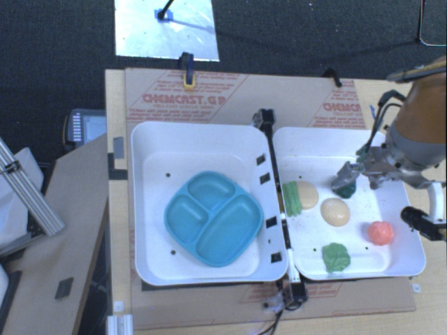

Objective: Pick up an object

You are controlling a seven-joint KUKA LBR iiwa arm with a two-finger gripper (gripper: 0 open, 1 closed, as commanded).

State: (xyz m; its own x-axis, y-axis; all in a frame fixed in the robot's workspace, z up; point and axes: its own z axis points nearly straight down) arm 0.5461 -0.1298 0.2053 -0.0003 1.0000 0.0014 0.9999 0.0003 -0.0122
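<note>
bins first: left bin [150, 159] carries a blue divided plate [213, 218], right bin [401, 271] holds the small stuff. arm [422, 121] leans in from the right, so that side looks like the working one. gripper [347, 181] hangs low over the right bin's upper middle; whether the fingers are apart or together, cannot tell. below it sit a cream egg [335, 211], a green-and-cream piece [299, 196], a green lump [336, 257] and an orange ball [381, 233], each apart and easy to reach.
</note>
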